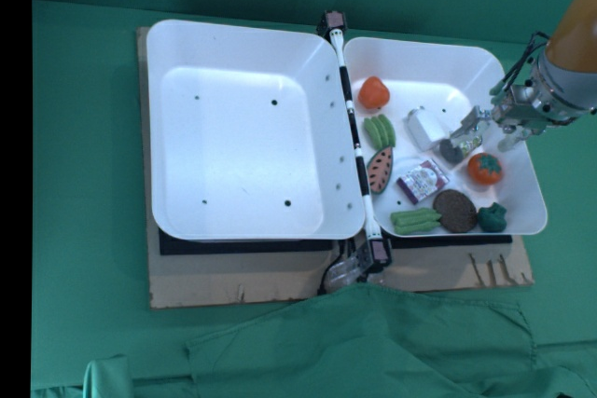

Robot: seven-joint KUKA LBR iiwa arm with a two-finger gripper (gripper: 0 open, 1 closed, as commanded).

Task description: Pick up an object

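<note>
Over the right-hand bin (pixel 438 61) we see the gripper (pixel 466 140) low down, just beside a white box (pixel 423 127) and near a red tomato (pixel 484 168). We cannot tell if its jaws are wide or narrow. Around them lie an orange pepper (pixel 373 92), a watermelon slice (pixel 380 171), a purple packet (pixel 422 181), a brown cookie (pixel 455 211) and a small broccoli (pixel 492 217). The left-hand bin (pixel 233 126) sits right beside it.

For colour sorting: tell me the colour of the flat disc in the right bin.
The disc is dark brown; camera view.
</note>
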